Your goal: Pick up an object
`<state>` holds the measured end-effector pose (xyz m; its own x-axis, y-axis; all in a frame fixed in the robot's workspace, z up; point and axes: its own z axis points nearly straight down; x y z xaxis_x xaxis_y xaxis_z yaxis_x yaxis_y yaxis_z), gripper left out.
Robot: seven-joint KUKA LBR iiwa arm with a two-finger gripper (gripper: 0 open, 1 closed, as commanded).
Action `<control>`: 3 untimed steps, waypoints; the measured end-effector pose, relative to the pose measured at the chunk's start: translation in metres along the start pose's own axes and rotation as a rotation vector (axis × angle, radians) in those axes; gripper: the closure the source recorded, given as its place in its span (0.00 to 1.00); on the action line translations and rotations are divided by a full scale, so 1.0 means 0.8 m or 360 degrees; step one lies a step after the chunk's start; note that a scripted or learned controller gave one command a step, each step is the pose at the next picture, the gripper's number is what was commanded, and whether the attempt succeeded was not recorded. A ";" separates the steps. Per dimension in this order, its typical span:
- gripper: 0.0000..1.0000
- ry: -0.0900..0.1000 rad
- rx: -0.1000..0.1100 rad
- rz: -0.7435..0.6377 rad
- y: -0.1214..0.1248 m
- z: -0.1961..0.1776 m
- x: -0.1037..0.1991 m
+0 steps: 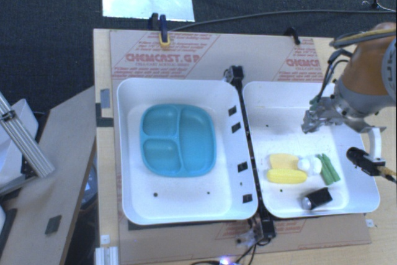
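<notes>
Two white bins sit side by side on my desk; the left bin holds a blue divided plate. My tool hovers over the right bin, grip state I can't tell. Below it, well apart, lie a yellow block, yellow banana, white egg, green beans and dark cylinder.

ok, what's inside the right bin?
In the right bin: yellow block, yellow corn-like piece, white lump, green piece, black cylinder. Whatever lies beneath the arm is covered.
</notes>
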<state>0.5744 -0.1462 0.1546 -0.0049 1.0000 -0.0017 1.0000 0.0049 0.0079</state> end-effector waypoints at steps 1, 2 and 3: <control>1.00 0.0000 0.0000 0.0000 0.003 -0.068 -0.001; 1.00 0.0006 0.0011 -0.0007 -0.012 -0.061 0.071; 1.00 0.0007 0.0010 -0.0009 -0.028 -0.077 0.138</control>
<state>0.5508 -0.0354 0.2160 -0.0102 0.9999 0.0028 0.9999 0.0102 0.0018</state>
